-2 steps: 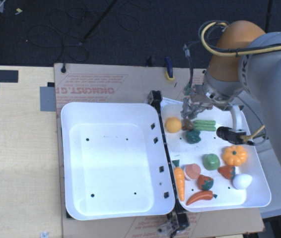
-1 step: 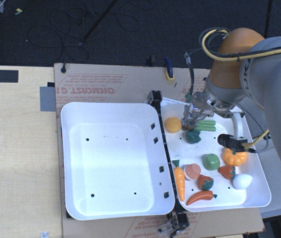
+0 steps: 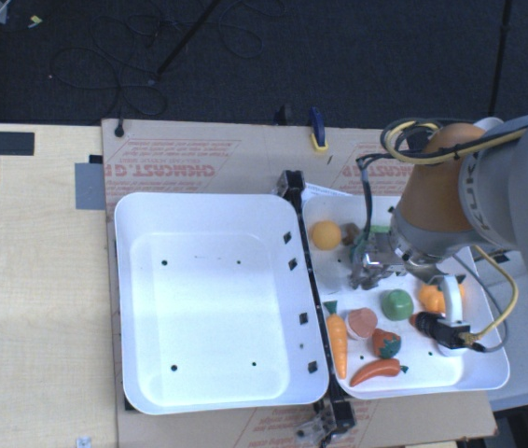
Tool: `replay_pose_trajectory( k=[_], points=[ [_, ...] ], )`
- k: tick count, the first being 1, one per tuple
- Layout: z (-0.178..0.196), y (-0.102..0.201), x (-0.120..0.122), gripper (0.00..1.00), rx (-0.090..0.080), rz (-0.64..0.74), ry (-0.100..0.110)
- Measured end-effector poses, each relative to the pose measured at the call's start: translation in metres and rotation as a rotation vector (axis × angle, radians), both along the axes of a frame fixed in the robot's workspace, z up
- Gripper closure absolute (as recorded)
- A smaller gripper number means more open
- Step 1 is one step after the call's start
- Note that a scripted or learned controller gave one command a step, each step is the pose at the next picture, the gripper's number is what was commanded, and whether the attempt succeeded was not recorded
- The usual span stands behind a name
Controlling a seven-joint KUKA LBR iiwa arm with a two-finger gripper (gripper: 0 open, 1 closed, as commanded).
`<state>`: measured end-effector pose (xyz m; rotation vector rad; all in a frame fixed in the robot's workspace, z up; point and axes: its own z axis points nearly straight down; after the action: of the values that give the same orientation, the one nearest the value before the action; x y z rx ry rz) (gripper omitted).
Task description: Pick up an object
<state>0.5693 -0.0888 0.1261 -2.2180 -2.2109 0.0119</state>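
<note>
We see smooth, glossy white plastic bins (image 3: 210,215) on a matt pale wood table (image 3: 35,297), left of the metallic end effector (image 3: 368,267).

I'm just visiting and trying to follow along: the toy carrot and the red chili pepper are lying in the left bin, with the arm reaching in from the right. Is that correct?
Not quite. In the camera view the carrot and the red chili pepper lie in the right bin, near its front left corner, not in the left bin. The arm does reach in from the right.
</note>
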Motion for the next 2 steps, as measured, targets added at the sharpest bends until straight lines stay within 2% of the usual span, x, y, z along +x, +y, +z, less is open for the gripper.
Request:
replay_pose_trajectory(
  k=[1,2],
  points=[
    [0.005,0.001,-0.069,1.0,0.001,0.001,-0.003],
    [-0.023,0.008,0.002,1.0,-0.002,0.006,-0.013]
  ],
)
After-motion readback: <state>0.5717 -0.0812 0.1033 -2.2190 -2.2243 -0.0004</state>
